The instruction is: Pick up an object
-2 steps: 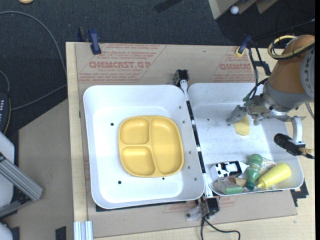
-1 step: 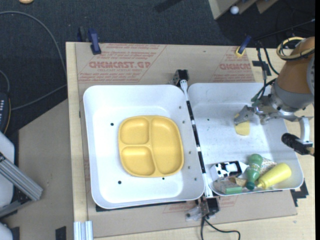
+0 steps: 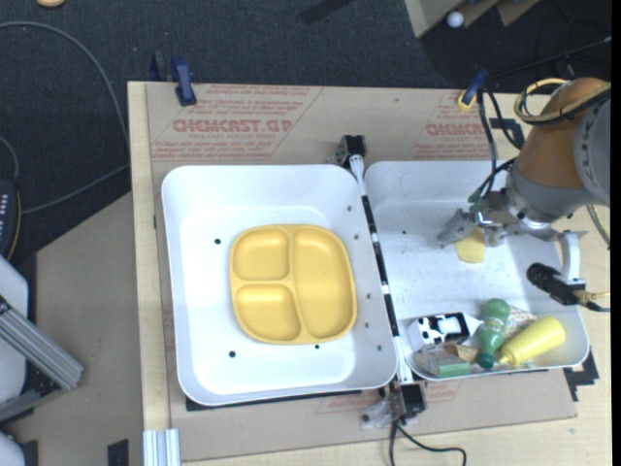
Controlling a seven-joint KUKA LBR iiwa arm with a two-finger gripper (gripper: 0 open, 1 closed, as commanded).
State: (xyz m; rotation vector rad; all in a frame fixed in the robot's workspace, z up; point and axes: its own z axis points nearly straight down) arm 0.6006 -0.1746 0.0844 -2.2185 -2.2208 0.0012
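Yellow lump [image 3: 471,249] sits right under my gripper [image 3: 477,231] in the right bin [image 3: 408,187]; can't tell if I've actually grabbed it.

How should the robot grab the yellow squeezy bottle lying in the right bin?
Probably across the middle of the yellow plastic bottle's body, coming straight down. It lies on its side atop the pile near the white bin's front wall, so its long, rounded sides are the open ones.
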